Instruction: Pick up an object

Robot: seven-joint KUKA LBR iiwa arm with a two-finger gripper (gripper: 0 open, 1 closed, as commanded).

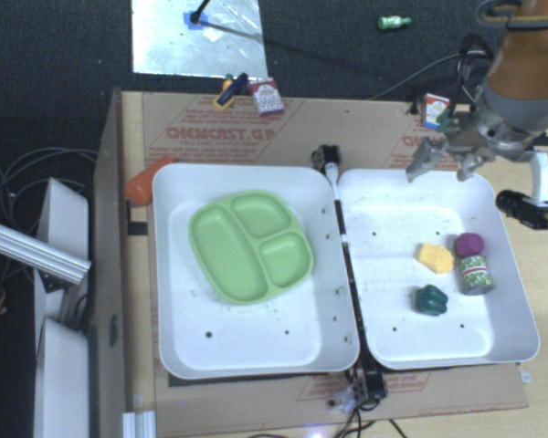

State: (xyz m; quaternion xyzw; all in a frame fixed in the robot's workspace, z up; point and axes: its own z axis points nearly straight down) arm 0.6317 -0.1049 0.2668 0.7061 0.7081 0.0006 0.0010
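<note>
Four small objects in right bin (493, 336); tool (443, 164) spread, empty, arm (530, 53) cut off by frame.

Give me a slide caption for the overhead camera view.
Open gripper above the right bin's far edge; four small objects inside, green tray in the left bin.

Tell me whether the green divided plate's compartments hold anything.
Empty: all three compartments of the green divided plate show bare green, in the left white bin.

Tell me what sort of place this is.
Probably a robotics lab's grasping test bench: two white bins clamped side by side on a board, toy items like a yellow block and small can, and a robot arm's claw above them.
</note>
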